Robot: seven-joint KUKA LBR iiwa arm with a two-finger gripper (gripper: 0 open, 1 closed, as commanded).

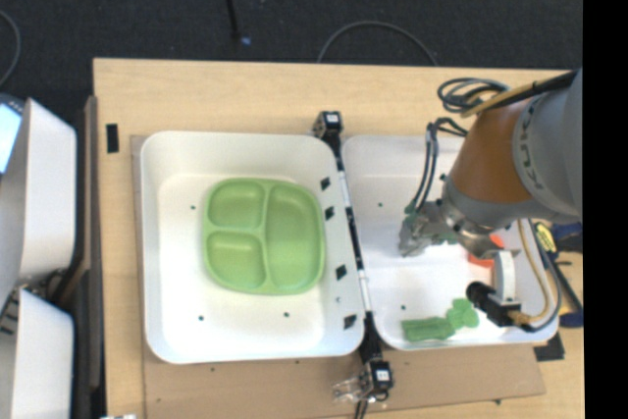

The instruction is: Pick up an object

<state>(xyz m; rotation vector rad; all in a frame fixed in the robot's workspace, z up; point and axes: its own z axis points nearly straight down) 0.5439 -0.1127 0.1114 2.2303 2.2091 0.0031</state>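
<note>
A green divided plate [264,235] lies in the left bin [167,309]. In the right bin [383,172] a flat green piece [439,324] rests near the front edge, and a small orange-red object [483,256] peeks out beside the wrist. My gripper [419,235] hangs low over the middle of the right bin, left of the orange band [491,162], well above and behind the green piece. Nothing shows between its tips.
A black clip [327,124] sits at the back where the bins meet, and another [375,374] at the front. Cables [461,93] loop behind the arm. White boxes [39,201] stand off the bench's left side.
</note>
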